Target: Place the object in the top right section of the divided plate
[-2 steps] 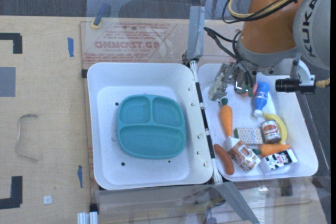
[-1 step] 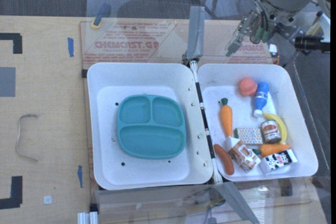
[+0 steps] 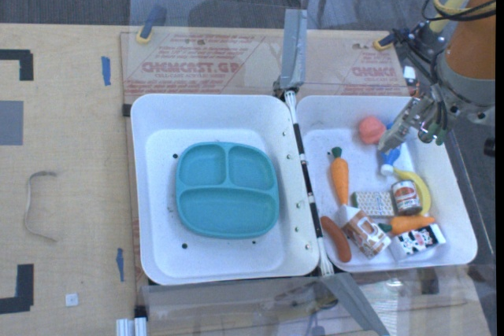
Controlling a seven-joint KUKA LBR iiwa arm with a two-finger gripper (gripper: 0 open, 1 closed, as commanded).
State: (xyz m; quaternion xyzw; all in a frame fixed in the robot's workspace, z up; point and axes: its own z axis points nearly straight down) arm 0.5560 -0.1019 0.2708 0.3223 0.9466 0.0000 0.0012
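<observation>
A teal divided plate [image 3: 227, 190] lies in the left bin [image 3: 150, 169], with two small sections at the top and one wide section below; all three hold nothing. My gripper [image 3: 394, 139] hangs over the upper part of the right bin [image 3: 465, 232], reaching in from the right. It sits just right of a pink ball [image 3: 372, 130] and just above a small blue and white object [image 3: 387, 165]. I see nothing held in it.
The right bin also holds an orange carrot [image 3: 339, 178], a banana [image 3: 419, 186], a small can [image 3: 405, 197], a sausage [image 3: 336, 238], a second carrot [image 3: 409, 223], a brown packet [image 3: 365, 234] and a black and white carton [image 3: 417, 241]. A metal divider [image 3: 293, 51] stands behind the bins.
</observation>
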